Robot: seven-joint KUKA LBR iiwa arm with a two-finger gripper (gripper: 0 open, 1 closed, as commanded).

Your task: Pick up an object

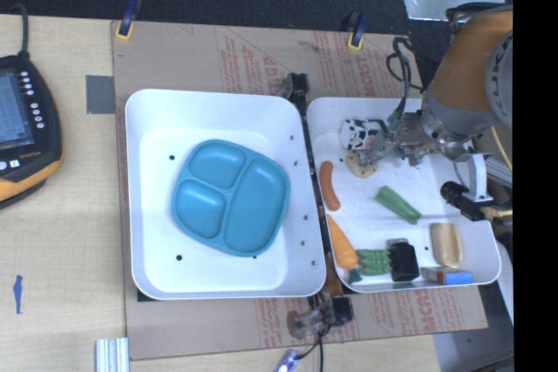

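Toys in the right bin [491, 270], sausage [329, 186] at nine o'clock and green block [398, 204] central, lie below the tool [373, 144], grip state impossible to tell.

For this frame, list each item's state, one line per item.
Blue divided plate: upright, lying in the left bin.
Sausage: flat by the right bin's left wall.
Carrot: lying flat.
Green piece: lying loose.
Gripper: low over the right bin.
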